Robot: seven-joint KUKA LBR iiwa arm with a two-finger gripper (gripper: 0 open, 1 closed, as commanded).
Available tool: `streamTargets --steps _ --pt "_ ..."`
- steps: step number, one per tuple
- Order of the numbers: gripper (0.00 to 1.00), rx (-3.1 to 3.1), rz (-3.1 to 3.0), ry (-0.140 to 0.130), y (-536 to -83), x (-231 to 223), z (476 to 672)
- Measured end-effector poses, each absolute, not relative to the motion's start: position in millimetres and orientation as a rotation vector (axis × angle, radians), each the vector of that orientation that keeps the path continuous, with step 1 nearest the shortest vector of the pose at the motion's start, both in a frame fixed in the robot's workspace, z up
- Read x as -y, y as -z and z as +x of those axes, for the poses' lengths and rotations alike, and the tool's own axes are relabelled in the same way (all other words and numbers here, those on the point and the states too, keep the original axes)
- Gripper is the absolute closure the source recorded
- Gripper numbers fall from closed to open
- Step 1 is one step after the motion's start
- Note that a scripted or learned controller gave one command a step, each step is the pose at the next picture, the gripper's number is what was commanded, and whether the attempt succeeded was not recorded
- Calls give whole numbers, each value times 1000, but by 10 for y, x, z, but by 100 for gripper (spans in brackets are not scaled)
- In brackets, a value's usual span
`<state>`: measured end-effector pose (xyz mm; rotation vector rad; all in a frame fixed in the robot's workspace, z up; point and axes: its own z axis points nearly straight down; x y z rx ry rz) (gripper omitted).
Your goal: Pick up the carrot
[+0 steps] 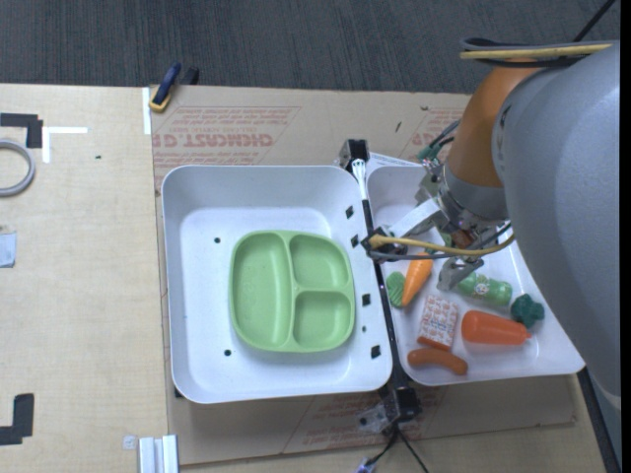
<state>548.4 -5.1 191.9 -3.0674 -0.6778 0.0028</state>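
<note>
Orange carrot (493, 329), long axis roughly level across my view, lies near, below-right of gripper (458, 262); its grip I cannot tell.

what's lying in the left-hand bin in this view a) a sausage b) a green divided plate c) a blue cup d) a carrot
b: a green divided plate lies flat in the middle of the left-hand bin.
</note>
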Motion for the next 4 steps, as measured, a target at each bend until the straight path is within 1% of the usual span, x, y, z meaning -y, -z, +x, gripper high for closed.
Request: streamTargets --steps 4 --pt "0 678 -3067 -3 -1919 51 5484"
